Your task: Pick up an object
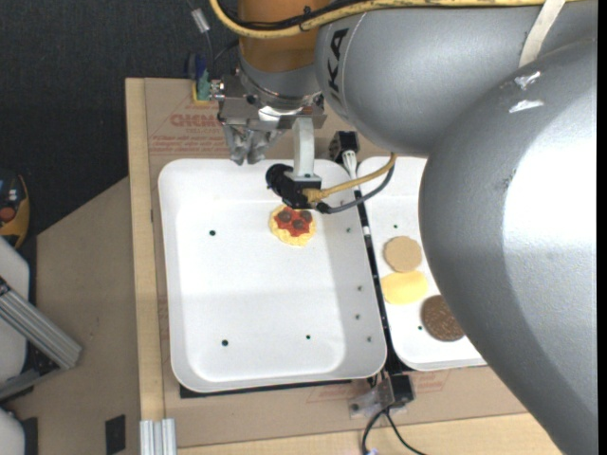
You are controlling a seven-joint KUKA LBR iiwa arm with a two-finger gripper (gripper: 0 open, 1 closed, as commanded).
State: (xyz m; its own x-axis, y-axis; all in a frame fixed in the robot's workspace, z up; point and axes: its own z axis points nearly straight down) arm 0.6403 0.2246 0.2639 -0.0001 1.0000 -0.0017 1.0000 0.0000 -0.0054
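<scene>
The brown bench (152,254) holds two flat white bins side by side. The left bin (218,282) is the big one you can see all of. The right bin (403,349) touches it and is partly hidden. Red letters are printed on the far edge of the bench.
</scene>
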